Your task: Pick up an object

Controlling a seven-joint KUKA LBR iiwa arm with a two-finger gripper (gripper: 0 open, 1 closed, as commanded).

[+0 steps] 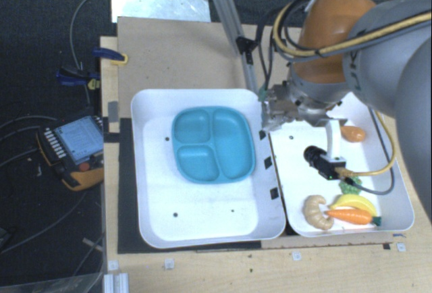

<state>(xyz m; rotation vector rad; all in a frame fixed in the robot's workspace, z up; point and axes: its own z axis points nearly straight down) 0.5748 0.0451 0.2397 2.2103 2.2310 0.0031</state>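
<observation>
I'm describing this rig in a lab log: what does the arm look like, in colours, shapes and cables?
The arm is smooth grey with thick rounded links and a bulbous orange band above the wrist. Yellow and black cables loop beside that band. The gripper is a compact grey metal piece.

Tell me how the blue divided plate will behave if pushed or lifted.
The blue plate looks like rigid moulded plastic, so it should stay stiff and probably feel light. It lies flat in its white bin, so a push would likely slide it rather than tip it. Its smooth low rim may be slippery to pinch.
</observation>
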